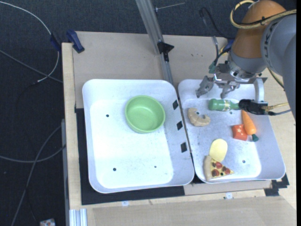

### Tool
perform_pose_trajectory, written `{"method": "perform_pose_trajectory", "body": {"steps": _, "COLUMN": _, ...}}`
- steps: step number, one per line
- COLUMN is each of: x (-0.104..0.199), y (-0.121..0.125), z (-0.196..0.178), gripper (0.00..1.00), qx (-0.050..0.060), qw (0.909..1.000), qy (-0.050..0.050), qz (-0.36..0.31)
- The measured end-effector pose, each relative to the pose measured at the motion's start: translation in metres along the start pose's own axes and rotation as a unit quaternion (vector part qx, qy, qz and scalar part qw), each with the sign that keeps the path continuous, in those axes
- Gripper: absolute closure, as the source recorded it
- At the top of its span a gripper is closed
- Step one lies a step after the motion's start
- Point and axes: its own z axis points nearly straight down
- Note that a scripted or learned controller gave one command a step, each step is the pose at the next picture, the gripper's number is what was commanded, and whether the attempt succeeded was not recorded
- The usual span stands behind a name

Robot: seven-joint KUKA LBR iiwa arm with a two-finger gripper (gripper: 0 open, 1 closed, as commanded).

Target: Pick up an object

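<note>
Toward the frame's upper right, the end effector [217,89] hangs spread just above the green bottle [222,105] (lying flat); closing off-centre could, I judge, roll it aside.

Gripper [217,87] hovers above green bottle [223,104] (lying flat) — jaws spread.

two bins [94,140], one bowl [145,113], six toy foods [217,167]

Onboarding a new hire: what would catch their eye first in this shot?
Probably the green bowl, alone in the left bin. Next, the gripper at the far edge of the right bin, beside a green bottle, with a carrot and pizza slice nearer.
</note>
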Motion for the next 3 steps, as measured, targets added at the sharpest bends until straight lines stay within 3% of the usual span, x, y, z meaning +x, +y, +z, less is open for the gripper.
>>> {"method": "perform_pose_trajectory", "body": {"steps": 1, "x": 0.009, "y": 0.008, "z": 0.038, "gripper": 0.00, "qx": -0.013, "qw": 0.9999, "qy": -0.001, "qz": -0.001}}
{"method": "perform_pose_trajectory", "body": {"steps": 2, "x": 0.009, "y": 0.008, "z": 0.024, "gripper": 1.00, "qx": -0.014, "qw": 0.9999, "qy": -0.001, "qz": -0.001}}
{"method": "perform_pose_trajectory", "body": {"steps": 3, "x": 0.008, "y": 0.018, "z": -0.027, "gripper": 1.00, "qx": -0.012, "qw": 0.9999, "qy": -0.002, "qz": 0.000}}
